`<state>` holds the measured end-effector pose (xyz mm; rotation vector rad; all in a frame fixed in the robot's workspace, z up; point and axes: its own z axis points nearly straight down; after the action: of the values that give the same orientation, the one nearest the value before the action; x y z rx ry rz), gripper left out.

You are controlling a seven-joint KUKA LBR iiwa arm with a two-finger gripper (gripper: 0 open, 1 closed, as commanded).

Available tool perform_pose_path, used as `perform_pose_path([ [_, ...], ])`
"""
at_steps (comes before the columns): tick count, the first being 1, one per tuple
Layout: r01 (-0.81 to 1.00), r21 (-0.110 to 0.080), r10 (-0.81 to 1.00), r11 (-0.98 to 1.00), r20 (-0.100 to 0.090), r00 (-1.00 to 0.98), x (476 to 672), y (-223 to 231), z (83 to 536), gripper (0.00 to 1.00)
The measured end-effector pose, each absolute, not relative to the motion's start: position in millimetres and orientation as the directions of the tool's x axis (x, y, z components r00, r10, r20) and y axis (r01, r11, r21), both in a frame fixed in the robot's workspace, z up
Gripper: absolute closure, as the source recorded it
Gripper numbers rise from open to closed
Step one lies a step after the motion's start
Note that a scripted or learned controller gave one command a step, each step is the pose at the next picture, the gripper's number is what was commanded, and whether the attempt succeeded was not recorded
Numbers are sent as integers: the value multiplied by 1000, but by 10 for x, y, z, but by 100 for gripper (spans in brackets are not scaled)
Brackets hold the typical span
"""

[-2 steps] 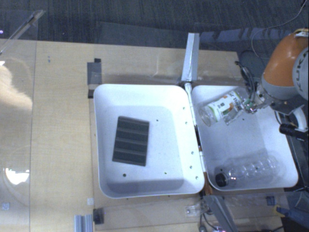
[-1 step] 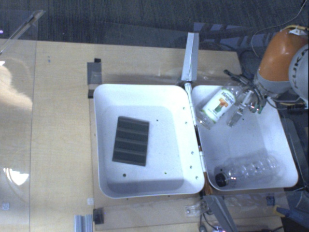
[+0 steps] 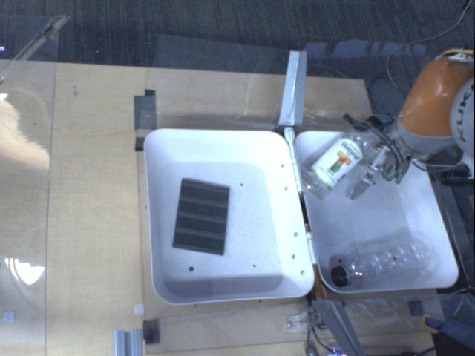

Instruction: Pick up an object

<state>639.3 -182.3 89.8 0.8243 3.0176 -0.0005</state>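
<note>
The gripper [image 3: 373, 170] appears clamped on a clear labelled bottle [image 3: 335, 163] jutting to its left; seemingly mid-pick; next, a clean lift.

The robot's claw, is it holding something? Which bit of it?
It looks like the gripper holds the clear bottle with the green and orange label, over the right bin. The fingers seem to close on its upper, neck end, though the clear plastic makes that hard to see.

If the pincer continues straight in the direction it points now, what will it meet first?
The pincer points toward the view's left, at the small labelled bottle lying in the right bin. That bottle looks first in line, though depth is unclear.
</note>
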Motion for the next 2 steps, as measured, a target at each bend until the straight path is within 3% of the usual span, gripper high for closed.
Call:
perform_pose_path([
  [1, 626, -19, 626, 780, -7, -780, 6474, -1717, 881, 0],
  [2, 653, -22, 653, 757, -9, -757, 6473, -1674, 889, 0],
])
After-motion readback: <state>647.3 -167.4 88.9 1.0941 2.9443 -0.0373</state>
